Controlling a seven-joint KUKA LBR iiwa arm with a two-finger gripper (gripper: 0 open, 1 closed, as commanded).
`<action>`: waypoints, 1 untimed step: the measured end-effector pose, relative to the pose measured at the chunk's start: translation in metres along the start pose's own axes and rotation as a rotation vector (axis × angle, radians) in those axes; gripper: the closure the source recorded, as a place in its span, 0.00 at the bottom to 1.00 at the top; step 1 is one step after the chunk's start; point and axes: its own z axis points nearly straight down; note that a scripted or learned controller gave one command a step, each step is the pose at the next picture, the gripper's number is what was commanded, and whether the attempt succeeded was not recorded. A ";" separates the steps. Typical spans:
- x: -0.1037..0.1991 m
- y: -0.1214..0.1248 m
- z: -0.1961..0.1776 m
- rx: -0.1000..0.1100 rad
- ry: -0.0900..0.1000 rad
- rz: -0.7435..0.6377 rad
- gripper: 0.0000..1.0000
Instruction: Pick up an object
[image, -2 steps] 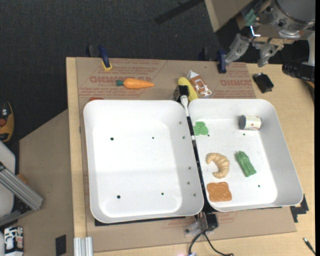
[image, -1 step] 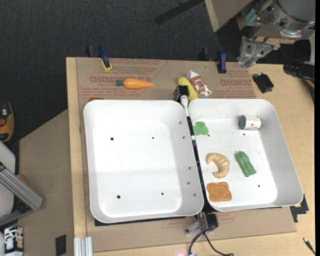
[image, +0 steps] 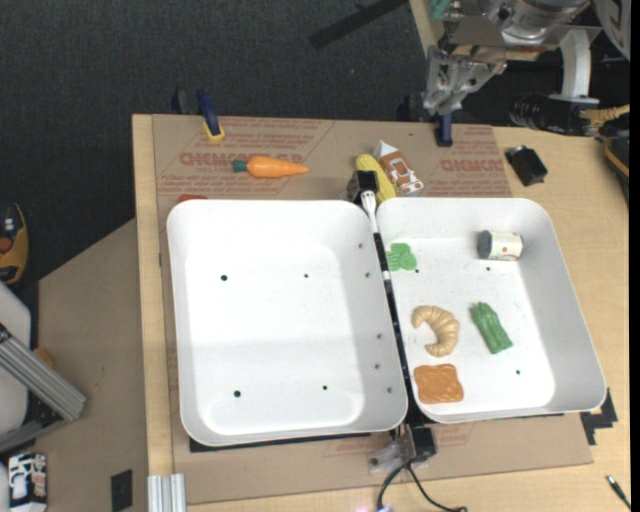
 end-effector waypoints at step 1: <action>0.046 -0.013 -0.026 0.002 -0.001 0.004 1.00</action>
